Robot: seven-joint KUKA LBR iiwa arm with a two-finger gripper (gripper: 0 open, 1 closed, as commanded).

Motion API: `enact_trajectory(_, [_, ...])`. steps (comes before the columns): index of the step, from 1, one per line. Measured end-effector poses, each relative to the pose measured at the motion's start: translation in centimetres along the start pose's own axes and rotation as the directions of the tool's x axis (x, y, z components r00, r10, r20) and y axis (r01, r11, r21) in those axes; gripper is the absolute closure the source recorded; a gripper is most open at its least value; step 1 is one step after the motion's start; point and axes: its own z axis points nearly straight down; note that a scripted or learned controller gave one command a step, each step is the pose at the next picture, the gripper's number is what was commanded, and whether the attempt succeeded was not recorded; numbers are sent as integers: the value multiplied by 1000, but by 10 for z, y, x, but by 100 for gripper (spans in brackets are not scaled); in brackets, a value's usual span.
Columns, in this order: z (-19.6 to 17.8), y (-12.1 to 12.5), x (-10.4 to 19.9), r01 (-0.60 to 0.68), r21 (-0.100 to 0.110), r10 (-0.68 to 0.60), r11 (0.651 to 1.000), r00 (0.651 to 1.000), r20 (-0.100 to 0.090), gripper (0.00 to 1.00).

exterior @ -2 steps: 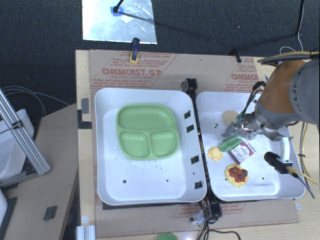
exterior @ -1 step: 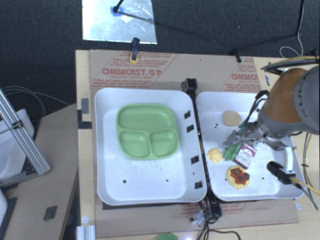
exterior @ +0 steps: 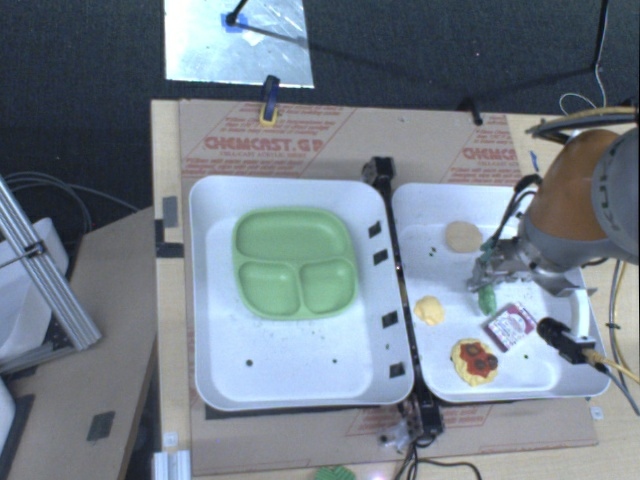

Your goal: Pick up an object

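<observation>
Broadly, the counter carries two white bins side by side. The left bin holds a green tray with three compartments. The right bin holds the small things: a tan disc near its far wall, a yellow lump beside the divider, a yellow-and-red toy toward the near wall, a maroon packet just right of that, and a green piece between disc and packet.

The arm reaches in from the right, and its claw sits low over the green piece, touching or just above it. Whether the claw is spread or pressed together I cannot tell; its tips blur into the piece.

By my reading the step is the descent onto the green piece, with no grasp confirmed. Next it would need to close squarely on that piece, then lift straight up, clear of the packet close by
</observation>
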Motion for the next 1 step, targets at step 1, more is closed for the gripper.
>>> enact_trajectory(1, [-95, 45, 85, 12, -10, -12, 1000, 1000, -3, 100])
